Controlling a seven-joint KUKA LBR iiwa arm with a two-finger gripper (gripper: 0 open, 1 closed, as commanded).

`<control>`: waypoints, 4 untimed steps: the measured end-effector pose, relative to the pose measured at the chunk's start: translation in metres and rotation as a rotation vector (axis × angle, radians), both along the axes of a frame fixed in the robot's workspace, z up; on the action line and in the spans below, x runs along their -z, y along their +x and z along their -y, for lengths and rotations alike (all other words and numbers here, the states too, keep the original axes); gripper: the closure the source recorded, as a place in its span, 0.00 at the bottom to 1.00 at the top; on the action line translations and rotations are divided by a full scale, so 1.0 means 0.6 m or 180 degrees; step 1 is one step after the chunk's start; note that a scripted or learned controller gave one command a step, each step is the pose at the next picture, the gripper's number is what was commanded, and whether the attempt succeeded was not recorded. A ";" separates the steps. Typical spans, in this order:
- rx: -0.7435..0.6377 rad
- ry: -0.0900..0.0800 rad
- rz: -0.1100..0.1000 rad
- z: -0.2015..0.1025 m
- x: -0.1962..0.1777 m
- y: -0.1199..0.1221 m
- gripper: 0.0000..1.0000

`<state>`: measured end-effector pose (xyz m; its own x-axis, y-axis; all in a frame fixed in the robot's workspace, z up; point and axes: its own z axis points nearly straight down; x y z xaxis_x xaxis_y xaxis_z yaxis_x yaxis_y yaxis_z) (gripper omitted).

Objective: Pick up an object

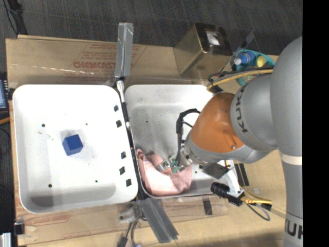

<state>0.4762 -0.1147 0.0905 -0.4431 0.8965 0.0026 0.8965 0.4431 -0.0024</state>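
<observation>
A crumpled pink cloth [157, 179] lies against the near wall of the right bin [154, 102], in its front left corner. My gripper [171, 165] is down on the cloth's upper right part, under the orange wrist band [218, 127]. A fold of pink cloth bunches around the fingertips. A blue cube [73, 144] sits alone in the middle of the left bin [31, 107], far from the gripper.
The grey arm [277, 96] covers the right side of the right bin. A metal divider bar [123, 50] runs between the bins. A brown box [203, 48] and coloured items [249, 59] sit beyond the far edge. Cables lie at the front right.
</observation>
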 end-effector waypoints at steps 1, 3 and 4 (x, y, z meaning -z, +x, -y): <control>-0.0016 0.0004 -0.0015 -0.001 -0.013 0.000 1.00; -0.0033 0.0005 -0.0028 -0.001 -0.027 0.000 0.00; -0.0033 0.0005 -0.0028 -0.001 -0.027 0.000 0.00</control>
